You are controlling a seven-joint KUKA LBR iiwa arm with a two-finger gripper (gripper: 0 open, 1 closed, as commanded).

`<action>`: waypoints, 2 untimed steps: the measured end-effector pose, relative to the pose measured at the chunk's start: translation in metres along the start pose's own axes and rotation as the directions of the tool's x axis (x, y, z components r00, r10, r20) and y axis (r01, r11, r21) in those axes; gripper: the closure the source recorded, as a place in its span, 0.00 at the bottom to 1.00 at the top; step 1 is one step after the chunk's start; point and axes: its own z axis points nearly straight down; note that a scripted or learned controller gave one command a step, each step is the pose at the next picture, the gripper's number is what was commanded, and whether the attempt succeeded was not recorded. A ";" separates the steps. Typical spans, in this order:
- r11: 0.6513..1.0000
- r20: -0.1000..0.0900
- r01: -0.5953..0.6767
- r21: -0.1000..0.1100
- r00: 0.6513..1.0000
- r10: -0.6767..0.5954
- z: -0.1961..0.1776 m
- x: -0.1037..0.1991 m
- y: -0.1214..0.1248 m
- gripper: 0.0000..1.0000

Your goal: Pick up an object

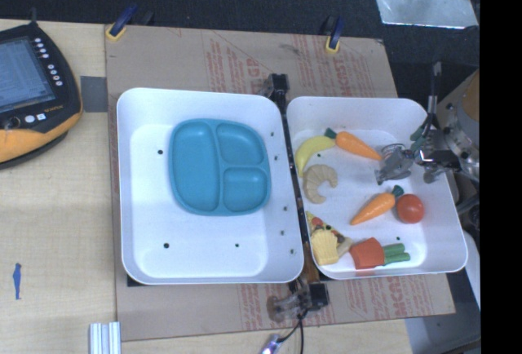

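a wooden table (57, 214) seen from above carries two shallow white bins side by side on a sheet of cardboard. the left bin (139, 246) holds a blue divided plate (218, 166). the right bin (440, 250) holds toy food: a banana (313, 151) and a croissant (320, 181) near its left wall, a carrot (357, 145) lying toward the back, a second carrot (373, 207) near the middle, a tomato (409, 208) just right of that carrot, and along the front an ear of corn (325, 245) and a red and green piece (377, 253). the end effector (395, 165) reaches in from the right and sits low over the right bin's back half. nothing shows between its fingers, and whether they are spread or closed cannot be told. the back carrot's tip lies just to its left, and the second carrot and the tomato lie just in front of it. a yellow and black handheld controller (28, 95) rests on the table at far left.
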 end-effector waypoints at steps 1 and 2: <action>1.000 -0.002 0.001 0.003 1.000 -0.001 0.153 -0.021 -0.004 0.00; 1.000 0.001 0.005 0.003 1.000 -0.005 0.143 -0.022 -0.004 1.00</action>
